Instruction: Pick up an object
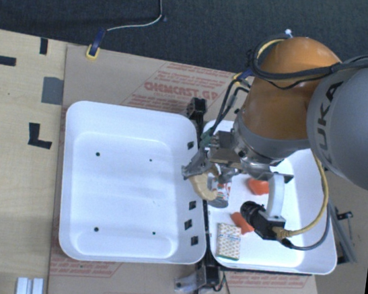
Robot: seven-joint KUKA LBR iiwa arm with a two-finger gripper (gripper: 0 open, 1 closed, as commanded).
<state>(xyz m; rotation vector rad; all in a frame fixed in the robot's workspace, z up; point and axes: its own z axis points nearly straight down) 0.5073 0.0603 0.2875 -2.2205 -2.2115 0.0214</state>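
Note:
My gripper (211, 178) hangs low over the left side of the right bin (304, 262), close to the wall shared with the left bin. A tan, rounded object (213, 193) lies directly under the gripper's tip and is partly covered by it. Whether it is gripped I cannot tell. An orange piece (258, 186) sits just right of the gripper. A second orange piece (240, 221) lies nearer the front. A small green-speckled packet (228, 241) rests at the bin's front left.
The left bin (124, 182) is a wide white tray beside the gripper. The bulky grey and orange arm (294, 90) covers the back of the right bin. A black fitting with a yellow cable (265, 223) hangs over the right bin's middle.

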